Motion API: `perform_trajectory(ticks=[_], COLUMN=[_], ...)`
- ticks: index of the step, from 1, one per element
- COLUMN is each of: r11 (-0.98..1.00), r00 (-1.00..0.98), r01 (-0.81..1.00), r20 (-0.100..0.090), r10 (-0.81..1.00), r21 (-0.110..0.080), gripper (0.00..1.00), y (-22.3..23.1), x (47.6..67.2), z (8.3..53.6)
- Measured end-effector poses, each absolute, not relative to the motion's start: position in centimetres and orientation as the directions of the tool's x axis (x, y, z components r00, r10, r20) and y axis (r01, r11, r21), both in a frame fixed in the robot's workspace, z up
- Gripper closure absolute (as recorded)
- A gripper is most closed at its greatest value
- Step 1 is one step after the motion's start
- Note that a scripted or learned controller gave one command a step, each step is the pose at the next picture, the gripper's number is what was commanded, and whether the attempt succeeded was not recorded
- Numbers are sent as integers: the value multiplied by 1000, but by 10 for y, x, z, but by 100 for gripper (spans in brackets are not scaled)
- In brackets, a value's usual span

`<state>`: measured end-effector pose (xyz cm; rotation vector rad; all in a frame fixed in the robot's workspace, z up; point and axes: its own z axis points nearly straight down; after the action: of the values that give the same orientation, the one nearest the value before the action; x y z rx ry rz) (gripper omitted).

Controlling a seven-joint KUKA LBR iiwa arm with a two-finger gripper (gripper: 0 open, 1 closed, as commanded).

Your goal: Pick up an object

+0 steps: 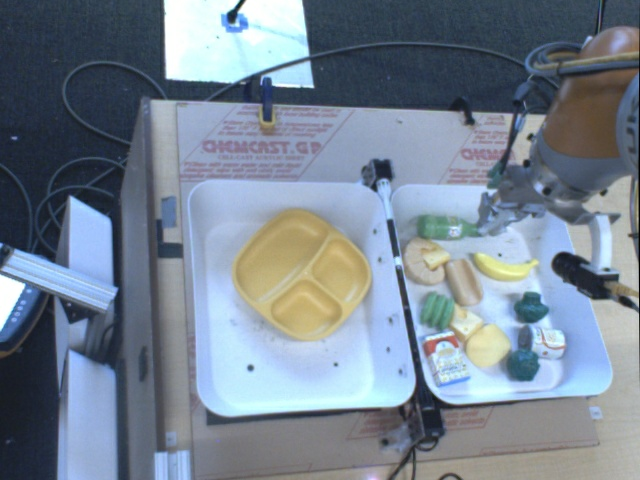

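My gripper hangs low over the far part of the right bin, on the grey arm with the orange band that comes in from the right. Its tip is at the right end of a green bottle lying on its side; I cannot tell if they touch. A banana lies just in front of the tip. Nothing is visibly lifted.
The right bin also holds a round bun, a tan roll, a green pepper, a yellow lemon, a red-and-white carton and dark teal pieces. A yellow divided plate lies in the left bin.
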<state>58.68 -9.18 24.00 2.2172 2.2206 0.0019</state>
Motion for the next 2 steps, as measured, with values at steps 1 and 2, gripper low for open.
perform_trajectory(ticks=[1,2], r11=[2,1], r00=[-2,-1], r01=[1000,1000], r20=[-1,0], r10=[1000,1000], r21=[3,0], gripper=[0,0], y=[-91,-89], x=[587,572], z=[240,183])
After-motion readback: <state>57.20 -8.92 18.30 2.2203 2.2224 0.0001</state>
